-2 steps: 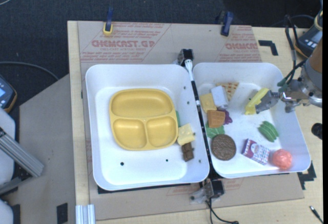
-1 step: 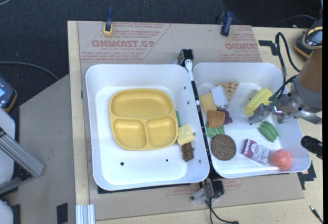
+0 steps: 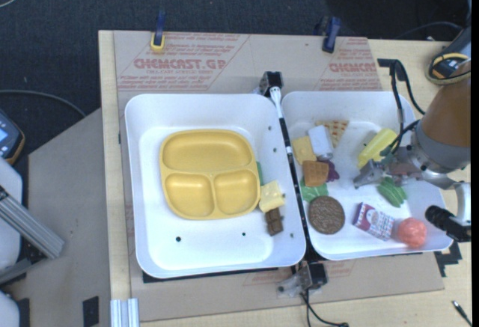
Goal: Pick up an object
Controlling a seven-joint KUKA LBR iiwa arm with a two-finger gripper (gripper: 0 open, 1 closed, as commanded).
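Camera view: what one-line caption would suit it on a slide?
Robot hand low in the right bin among toy foods; yellow divided plate in the left bin.

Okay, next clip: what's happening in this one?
A single robot arm reaches in from the right over the right bin, which holds a jumble of toy food. Its gripper sits low among the items near a yellow piece and a green piece. Nothing is visibly lifted yet. The left bin holds a yellow divided plate.
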